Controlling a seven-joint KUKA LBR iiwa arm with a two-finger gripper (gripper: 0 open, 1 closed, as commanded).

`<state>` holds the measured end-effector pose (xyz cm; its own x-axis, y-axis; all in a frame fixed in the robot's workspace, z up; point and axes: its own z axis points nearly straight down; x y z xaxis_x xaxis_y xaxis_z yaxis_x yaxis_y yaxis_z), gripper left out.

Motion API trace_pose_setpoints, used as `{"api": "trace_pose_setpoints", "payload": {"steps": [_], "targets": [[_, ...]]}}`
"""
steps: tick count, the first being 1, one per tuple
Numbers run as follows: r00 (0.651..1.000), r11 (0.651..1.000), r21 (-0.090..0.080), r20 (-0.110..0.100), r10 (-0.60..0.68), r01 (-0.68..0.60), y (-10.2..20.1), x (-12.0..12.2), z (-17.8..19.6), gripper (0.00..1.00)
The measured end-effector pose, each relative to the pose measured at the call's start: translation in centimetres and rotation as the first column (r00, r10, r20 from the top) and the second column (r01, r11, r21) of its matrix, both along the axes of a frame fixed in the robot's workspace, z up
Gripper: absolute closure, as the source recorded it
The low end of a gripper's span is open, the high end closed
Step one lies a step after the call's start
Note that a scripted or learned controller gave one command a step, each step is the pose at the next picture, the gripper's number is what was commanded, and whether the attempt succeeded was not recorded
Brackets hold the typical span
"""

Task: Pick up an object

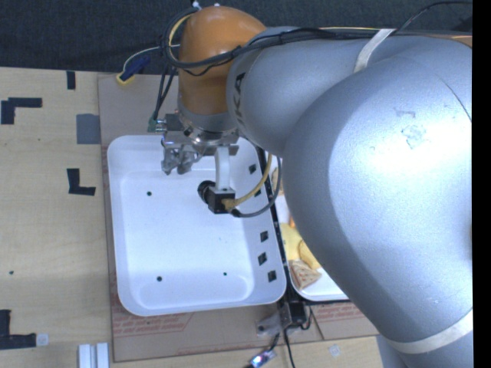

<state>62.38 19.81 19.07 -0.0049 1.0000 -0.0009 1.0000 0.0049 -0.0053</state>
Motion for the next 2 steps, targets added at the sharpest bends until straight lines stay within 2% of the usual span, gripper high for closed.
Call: {"api": "trace_pose_setpoints", "payload": {"steps": [1,2], "targets": [[1.0,1.0,-0.001,0.0,-0.001,0.001,2.7,-1.4,-3.2,1.0],[1.0,1.0,0.0,0.0,-0.001,0.001,2.6,-1.3,-2.0,1.0]]}}
